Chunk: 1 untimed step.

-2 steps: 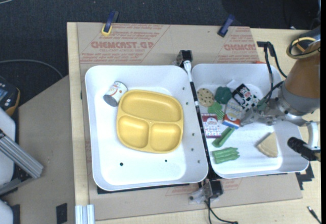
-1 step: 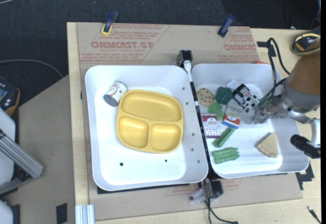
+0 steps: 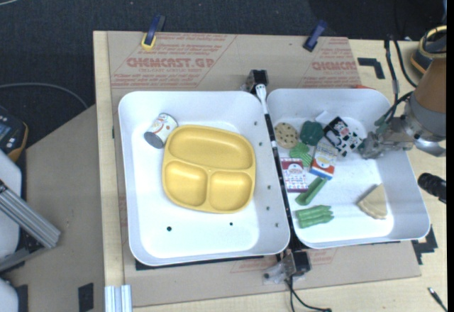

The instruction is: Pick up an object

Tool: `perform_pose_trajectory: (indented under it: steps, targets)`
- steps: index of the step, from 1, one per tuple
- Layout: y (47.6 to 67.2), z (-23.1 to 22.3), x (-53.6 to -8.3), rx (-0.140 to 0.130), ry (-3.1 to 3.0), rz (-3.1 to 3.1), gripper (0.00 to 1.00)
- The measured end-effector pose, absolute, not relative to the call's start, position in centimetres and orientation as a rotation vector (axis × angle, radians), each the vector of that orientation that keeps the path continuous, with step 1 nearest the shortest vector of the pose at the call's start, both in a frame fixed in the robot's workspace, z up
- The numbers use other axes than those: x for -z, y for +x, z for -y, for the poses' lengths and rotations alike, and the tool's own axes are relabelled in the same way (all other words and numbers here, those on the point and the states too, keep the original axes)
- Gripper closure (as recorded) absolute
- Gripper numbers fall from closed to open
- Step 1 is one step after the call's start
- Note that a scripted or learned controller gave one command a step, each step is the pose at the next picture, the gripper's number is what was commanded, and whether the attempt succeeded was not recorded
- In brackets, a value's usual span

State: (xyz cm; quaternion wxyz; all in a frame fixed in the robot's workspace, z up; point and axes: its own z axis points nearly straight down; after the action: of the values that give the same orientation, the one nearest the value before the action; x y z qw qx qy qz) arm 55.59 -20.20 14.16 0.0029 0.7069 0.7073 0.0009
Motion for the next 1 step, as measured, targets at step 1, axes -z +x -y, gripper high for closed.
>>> perform_pose_trajectory:
  steps: [1]
  targets:
    - [55.32,19.97,-20.48,-0.005,2.215,-2.217,1.0]
